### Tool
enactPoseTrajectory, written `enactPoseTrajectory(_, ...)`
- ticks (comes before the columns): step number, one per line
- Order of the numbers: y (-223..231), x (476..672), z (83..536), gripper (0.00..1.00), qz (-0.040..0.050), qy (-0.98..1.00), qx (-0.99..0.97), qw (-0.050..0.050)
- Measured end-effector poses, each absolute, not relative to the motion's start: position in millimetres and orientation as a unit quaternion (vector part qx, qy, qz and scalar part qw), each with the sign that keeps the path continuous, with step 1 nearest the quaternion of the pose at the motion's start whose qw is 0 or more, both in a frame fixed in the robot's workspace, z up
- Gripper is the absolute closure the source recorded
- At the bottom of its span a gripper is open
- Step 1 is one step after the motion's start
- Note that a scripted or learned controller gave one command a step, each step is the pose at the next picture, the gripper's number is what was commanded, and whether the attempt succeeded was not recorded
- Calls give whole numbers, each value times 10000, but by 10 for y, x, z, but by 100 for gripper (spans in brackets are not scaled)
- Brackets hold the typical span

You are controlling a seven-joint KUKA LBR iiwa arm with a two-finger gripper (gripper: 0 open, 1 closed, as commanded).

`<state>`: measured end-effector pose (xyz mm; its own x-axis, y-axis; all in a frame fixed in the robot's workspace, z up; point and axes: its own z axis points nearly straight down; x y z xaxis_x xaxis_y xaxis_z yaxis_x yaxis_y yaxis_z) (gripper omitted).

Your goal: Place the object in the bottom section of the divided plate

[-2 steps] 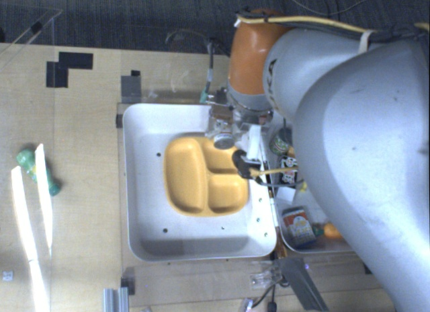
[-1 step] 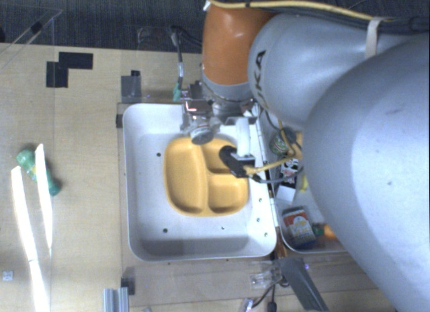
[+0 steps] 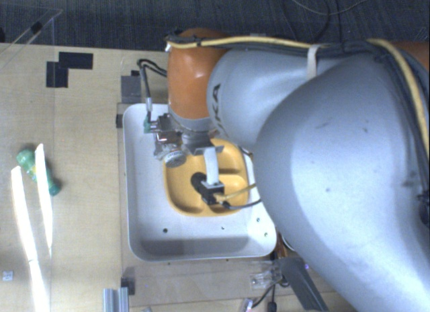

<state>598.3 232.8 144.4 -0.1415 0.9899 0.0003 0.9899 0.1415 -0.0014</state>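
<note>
Object: I am not managing to tell where it is. The arm (image 3: 322, 142) is covering the right side of the divided plate (image 3: 172, 193) and much of the white bin (image 3: 144, 230) around it.

The plate (yellow) is lying flat inside the white bin, toward the bin's middle, so its compartments are facing up for a drop from above.

The bottom section (image 3: 191, 204) – judging it as the compartment nearest the view's lower edge – is lying open to the camera.

The tool (image 3: 176, 156) is hanging over the plate's upper left part, pointing down. Wide, narrow or holding something – I cannot tell from this angle.

A small green thing (image 3: 28, 160) is sitting well apart to the left, across the bench (image 3: 80, 129); whether it is concerning the task is unclear.

Judgement: the placing step is looking unfinished.
</note>
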Motion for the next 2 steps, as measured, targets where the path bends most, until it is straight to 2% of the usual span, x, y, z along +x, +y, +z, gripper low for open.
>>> enactPoseTrajectory(1, 2324, 5988, 1552, 100, -5, -7549, -6558, 9)
enactPoseTrajectory(2, 2323, 5989, 1553, 0, -6, -7547, -6560, 8)
